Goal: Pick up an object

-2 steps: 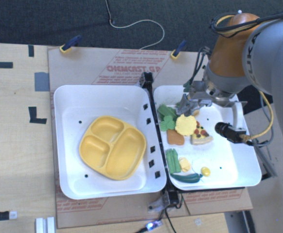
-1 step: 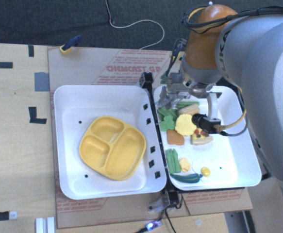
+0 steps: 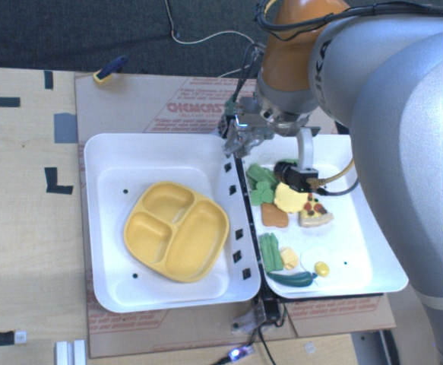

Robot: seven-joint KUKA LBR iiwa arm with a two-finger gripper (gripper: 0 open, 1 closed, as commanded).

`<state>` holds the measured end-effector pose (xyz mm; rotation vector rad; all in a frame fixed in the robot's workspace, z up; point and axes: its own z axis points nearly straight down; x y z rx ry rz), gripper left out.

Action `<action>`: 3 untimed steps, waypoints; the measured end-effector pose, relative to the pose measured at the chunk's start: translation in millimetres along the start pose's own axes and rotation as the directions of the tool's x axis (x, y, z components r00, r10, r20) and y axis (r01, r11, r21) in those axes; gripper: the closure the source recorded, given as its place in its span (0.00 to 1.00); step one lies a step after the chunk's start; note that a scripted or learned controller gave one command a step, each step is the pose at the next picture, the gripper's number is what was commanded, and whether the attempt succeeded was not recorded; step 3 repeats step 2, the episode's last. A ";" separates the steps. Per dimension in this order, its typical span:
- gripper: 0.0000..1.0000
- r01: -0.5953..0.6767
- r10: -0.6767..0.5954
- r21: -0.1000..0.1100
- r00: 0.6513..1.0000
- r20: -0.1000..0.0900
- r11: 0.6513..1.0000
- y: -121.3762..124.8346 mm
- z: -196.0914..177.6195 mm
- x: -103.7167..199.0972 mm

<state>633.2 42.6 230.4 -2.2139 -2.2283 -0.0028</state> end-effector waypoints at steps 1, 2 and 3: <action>1.00 -0.001 0.001 0.002 1.000 0.001 1.000 23.6 14.7 46.1; 1.00 -0.005 0.004 0.001 1.000 0.002 1.000 27.2 -1.7 49.2; 1.00 -0.005 0.004 0.001 1.000 0.002 1.000 27.2 -1.7 49.2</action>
